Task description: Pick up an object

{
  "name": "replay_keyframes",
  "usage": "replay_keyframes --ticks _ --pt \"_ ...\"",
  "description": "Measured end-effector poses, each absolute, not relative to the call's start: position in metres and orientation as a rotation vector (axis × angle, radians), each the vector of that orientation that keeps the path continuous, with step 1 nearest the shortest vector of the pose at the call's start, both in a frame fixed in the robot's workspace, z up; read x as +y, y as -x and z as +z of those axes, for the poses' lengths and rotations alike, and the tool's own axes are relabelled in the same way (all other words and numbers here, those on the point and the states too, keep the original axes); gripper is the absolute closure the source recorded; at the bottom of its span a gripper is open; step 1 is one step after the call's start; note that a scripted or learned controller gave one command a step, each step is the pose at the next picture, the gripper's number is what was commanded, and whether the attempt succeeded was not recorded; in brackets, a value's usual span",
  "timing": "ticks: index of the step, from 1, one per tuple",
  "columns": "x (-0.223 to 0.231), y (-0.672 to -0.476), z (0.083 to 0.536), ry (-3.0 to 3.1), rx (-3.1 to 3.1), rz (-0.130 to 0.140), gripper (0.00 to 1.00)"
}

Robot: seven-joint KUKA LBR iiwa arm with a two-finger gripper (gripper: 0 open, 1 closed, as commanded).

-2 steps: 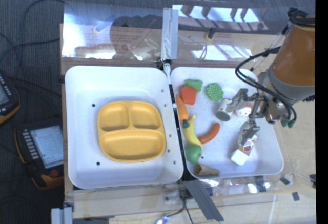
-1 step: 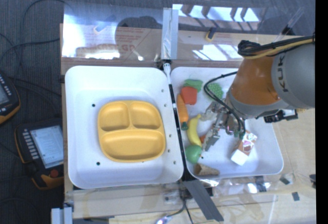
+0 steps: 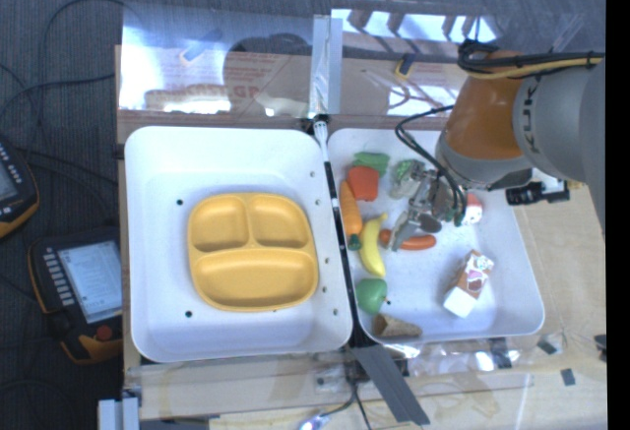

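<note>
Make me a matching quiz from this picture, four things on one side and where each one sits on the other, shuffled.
Things:
1. yellow divided plastic tray
2. yellow toy banana
3. small white carton
4. green round toy fruit

Places:
A. right bin, near its right side
B. left bin, centre
C. right bin, just below the banana
D. right bin, beside the orange toy carrot

Pairs: 1-B, 2-D, 3-A, 4-C

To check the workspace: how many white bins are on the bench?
2. The left bin holds the yellow divided tray; the right bin holds the toy foods, with the gripper over it.
</note>
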State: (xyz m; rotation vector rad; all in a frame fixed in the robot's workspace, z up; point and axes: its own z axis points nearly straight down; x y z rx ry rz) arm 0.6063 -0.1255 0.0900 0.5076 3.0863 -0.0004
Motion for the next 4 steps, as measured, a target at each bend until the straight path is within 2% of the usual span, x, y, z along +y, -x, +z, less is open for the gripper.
replay_keyframes --ticks 1,2,3,4 --pt "-0.201 -0.519 0.091 -0.694 3.051 -0.007 0.0" --pt "-0.2 -0.517 0.091 -0.747 3.034 -0.007 0.0" --pt "-0.198 -0.519 0.102 -0.742 3.033 -0.007 1.0" --pt "-0.198 -0.519 0.102 -0.743 3.033 -0.008 0.0"
